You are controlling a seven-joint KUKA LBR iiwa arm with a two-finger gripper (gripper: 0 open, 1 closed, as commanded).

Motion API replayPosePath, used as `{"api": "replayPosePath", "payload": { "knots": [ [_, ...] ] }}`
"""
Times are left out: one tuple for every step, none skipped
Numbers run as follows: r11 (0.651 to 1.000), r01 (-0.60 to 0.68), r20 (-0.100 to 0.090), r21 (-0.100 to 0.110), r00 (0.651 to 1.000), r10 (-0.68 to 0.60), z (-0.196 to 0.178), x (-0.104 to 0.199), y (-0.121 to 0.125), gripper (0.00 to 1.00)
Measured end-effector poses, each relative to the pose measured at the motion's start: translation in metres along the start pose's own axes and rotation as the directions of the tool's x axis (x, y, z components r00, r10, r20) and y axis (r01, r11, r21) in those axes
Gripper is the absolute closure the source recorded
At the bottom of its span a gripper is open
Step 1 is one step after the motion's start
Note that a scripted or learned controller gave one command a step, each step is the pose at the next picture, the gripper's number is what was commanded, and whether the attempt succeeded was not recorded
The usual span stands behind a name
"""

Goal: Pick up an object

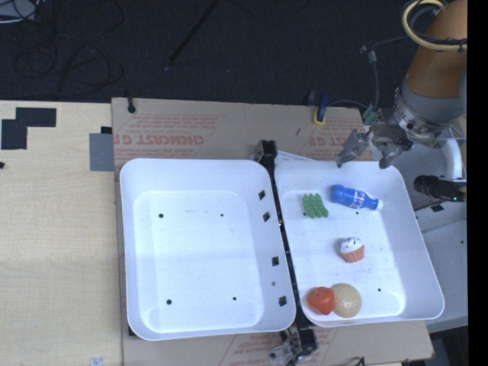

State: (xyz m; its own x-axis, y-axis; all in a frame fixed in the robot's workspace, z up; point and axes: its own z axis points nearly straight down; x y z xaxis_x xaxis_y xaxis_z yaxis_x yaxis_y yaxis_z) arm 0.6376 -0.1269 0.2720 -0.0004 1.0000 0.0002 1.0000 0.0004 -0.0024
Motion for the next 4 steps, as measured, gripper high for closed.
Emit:
{"api": "replayPosePath", "payload": {
  "knots": [
    [1.000,-0.004,-0.002,0.015,1.000,0.004,0.124,-0.033,-0.056,0.00],
    [1.000,-0.004,-0.001,0.003,1.000,0.004,0.188,-0.011,-0.080,0.00],
    [1.000,-0.002,-0.002,0.004,1.000,0.002,0.185,0.008,-0.137,0.00],
    [1.000,-0.005,0.003,0.000,1.000,0.005,0.181,-0.064,-0.148,0.00]
  ]
}}
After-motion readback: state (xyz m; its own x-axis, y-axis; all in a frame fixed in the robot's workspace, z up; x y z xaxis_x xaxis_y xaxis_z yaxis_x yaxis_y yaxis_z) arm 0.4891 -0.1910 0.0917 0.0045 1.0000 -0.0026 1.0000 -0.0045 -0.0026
